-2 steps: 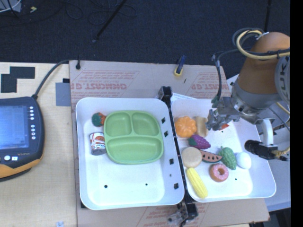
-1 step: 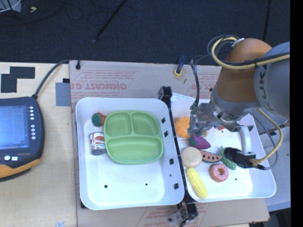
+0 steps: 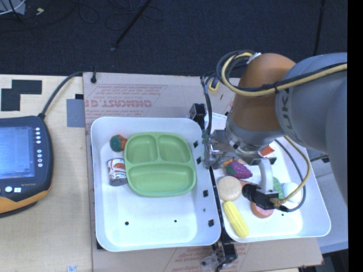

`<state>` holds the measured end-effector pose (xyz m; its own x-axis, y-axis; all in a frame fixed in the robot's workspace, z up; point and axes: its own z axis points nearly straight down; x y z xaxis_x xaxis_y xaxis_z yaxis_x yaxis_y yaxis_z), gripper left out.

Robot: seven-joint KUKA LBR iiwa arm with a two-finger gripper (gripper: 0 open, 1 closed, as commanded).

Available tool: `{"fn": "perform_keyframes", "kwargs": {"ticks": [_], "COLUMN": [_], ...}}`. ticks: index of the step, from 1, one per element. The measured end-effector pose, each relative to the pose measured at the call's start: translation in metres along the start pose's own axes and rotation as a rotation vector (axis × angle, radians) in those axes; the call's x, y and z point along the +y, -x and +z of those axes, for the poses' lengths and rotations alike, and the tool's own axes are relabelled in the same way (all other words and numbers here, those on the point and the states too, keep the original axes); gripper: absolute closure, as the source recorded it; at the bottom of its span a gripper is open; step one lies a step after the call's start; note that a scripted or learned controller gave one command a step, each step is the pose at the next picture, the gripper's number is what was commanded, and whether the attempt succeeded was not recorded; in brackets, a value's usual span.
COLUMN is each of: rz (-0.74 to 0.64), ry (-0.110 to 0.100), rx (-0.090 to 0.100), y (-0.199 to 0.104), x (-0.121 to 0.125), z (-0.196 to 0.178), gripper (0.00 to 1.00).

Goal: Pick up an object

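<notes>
The arm's orange-banded wrist hangs low over the right bin [image 3: 315, 222], and my gripper [image 3: 218, 152] sits beneath it at the bin's left wall. Just right of it lies a purple toy [image 3: 239, 169] with a yellow piece beside it. In front of these lie a round beige bun [image 3: 230, 188] and a yellow corn cob [image 3: 236, 219]. A red, round item [image 3: 261, 211] and a green piece [image 3: 276, 185] rest further right, partly behind a black cable clamp. An orange-red item [image 3: 267, 151] peeks out under the wrist.
The left bin [image 3: 147, 231] holds a green divided plate [image 3: 159, 164], a small red-labelled can [image 3: 117, 171] and a small green and red ball [image 3: 117, 143]. A teach pendant [image 3: 22, 160] lies on the bench at far left. Cables loop around the wrist.
</notes>
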<state>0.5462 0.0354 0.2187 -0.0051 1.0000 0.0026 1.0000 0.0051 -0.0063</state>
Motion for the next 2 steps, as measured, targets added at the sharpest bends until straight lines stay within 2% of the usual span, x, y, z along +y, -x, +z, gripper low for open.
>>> {"fn": "perform_keyframes", "kwargs": {"ticks": [1, 2], "rz": [0.003, 0.003], "ry": [0.000, 0.002], "rx": [-0.001, -0.003], "y": [-0.019, -0.022], "x": [-0.018, -0.007], "z": [-0.007, 0.001], "gripper": [1.00, 1.00]}}
